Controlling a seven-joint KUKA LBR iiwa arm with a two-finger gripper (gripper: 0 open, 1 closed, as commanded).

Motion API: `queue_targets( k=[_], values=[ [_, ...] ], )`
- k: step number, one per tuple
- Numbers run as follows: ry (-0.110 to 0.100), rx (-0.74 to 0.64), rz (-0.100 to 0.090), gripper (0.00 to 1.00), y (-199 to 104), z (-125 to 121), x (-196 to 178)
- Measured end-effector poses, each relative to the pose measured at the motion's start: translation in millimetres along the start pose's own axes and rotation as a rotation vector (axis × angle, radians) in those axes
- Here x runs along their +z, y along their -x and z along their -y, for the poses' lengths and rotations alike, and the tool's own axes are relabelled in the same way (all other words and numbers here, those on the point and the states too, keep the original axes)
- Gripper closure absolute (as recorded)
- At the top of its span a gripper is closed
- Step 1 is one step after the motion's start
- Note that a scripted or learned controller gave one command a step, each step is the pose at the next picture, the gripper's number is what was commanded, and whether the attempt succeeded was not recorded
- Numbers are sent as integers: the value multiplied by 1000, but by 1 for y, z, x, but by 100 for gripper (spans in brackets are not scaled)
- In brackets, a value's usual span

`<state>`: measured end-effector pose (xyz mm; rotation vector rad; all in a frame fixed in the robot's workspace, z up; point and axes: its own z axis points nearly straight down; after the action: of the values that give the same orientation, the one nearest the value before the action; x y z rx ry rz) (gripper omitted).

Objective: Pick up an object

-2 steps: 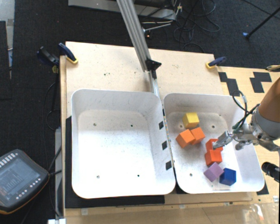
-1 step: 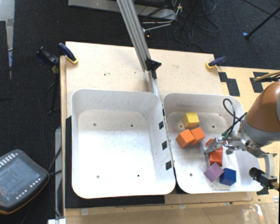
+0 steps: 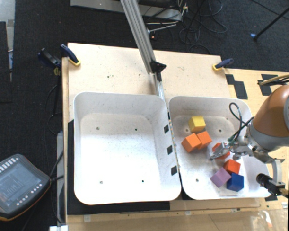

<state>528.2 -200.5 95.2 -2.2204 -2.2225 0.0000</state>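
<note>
Sitting in the right bin, the blocks made a loose cluster: a yellow block toward the back, two orange blocks touching each other just in front of it, then a red-orange block, a purple block and a blue block close together near the front wall. A small reddish piece lay right at the pincer, between the orange pair and the red-orange block. It looked to be the thing being tried for, though it was too small and too blurred to name with certainty.

The pincer hung low over the middle of that bin, its tip pointing toward the view's left. Whether it was spread or closed could not be told, nor whether the reddish piece was truly held. The arm came in from the right, its orange band over the bin's far-right edge.

By my reckoning, the move turned on one relation: the reddish piece lay directly at the tip, with the orange pair just beyond to the left and the red-orange block just in front. A straight lift would probably test the hold without nudging the neighbours.

The left bin lay alongside on the pale surface, with a handheld controller off the front-left corner.
</note>
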Motion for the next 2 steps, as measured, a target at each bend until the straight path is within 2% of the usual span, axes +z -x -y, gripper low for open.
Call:
queue_targets(
  k=[1,2],
  values=[
    [2,1,0,100,0,0,-10],
    [6,3,3,100,9,4,-62]
  ],
)
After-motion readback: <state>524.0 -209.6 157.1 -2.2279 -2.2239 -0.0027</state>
